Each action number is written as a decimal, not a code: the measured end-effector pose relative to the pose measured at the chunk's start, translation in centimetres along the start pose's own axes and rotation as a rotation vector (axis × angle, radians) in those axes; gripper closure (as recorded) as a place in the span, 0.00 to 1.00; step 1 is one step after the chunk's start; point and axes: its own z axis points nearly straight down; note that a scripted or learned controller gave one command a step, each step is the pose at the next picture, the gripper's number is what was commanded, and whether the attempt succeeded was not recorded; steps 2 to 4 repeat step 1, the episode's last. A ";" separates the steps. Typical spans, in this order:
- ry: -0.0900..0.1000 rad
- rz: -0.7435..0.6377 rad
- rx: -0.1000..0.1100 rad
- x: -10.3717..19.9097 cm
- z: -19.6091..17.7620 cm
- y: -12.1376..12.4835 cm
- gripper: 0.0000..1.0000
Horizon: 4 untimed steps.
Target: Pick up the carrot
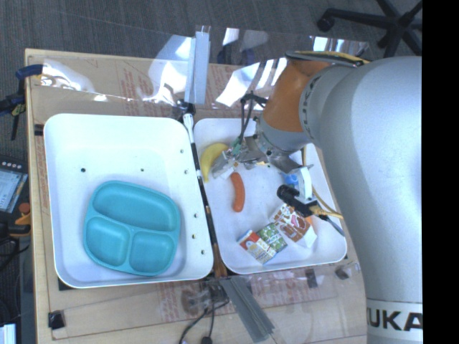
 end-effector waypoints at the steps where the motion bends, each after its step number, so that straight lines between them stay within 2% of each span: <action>1: 0.003 -0.364 0.003 2.0 0.0 -11.4 0.00; 4: 0.003 -0.364 0.003 2.0 0.0 -11.4 0.00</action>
